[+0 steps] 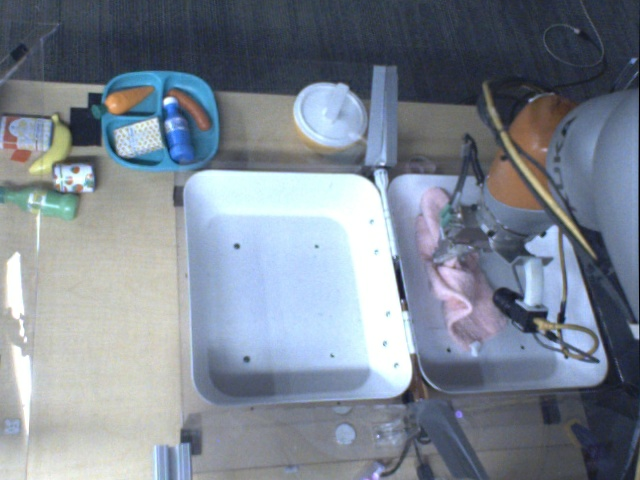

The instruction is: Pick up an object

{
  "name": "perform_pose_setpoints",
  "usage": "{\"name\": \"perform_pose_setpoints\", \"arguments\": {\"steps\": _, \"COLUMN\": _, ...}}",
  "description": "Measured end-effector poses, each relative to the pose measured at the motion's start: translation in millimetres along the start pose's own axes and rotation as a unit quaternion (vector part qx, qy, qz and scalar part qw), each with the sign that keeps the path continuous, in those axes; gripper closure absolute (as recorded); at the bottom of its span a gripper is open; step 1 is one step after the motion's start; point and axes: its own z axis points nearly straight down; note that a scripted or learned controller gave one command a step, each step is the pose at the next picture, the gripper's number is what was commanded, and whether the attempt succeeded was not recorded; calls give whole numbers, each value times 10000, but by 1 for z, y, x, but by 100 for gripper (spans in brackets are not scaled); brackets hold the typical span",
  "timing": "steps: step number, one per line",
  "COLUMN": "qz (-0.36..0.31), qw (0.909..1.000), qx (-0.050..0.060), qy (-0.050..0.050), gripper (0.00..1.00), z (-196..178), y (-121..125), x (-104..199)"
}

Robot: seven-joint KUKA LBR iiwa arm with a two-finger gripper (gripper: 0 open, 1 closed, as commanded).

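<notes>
Closest to me are the two white bins, side by side on the bench. The left bin [290, 288] is the big one. The right bin [500, 368] has a pink cloth [455, 278] lying in it, long and crumpled, stretched from the far end of the bin toward the near end. The big grey arm [600, 168] reaches in from the right, with its orange band [535, 123] up high. Its gripper [462, 236] is down on the upper part of the pink cloth, touching it. I cannot tell if it is open or closed.

Farther back, past the bins, stands a white cup with a lid [330, 115]. To the left is a blue tray [205, 118] with toy food in it. Beside that lie a banana [52, 148], a small can [73, 177] and a green bottle [40, 202].
</notes>
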Motion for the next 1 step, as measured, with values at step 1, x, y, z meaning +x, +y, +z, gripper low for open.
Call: {"name": "perform_pose_setpoints", "arguments": {"steps": 1, "qz": -1219, "qw": 9925, "qx": 59, "qy": 10, "gripper": 100, "z": -79, "y": 39, "x": 34}}
